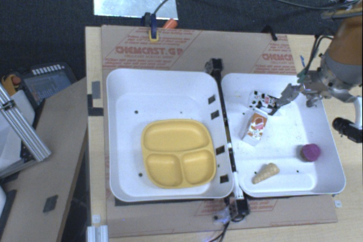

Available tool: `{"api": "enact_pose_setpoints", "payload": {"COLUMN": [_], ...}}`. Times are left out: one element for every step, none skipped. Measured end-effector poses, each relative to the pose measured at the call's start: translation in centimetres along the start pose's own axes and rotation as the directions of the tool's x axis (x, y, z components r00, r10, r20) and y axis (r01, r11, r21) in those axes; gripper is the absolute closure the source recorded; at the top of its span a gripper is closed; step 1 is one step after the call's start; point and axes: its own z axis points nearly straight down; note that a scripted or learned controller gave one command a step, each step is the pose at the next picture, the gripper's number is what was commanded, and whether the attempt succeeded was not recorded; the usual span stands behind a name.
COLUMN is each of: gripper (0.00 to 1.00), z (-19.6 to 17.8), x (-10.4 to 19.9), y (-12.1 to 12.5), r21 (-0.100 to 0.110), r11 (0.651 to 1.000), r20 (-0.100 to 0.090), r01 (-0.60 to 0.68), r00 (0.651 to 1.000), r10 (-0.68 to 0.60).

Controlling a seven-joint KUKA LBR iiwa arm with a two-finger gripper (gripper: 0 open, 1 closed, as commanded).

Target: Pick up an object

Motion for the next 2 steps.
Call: {"api": "enact_pose_setpoints", "payload": {"gripper": [0.0,0.0], "z": [-0.5,3.6], "x": [0.0,0.0], "y": [0.2,0.6], "r21": [-0.01,-0.007], "r11": [1.0,1.0], "r20": [0.002,0.001], "r01": [0.002,0.001], "r00": [1.0,1.0], "r10": [-0.002,-0.001]}}
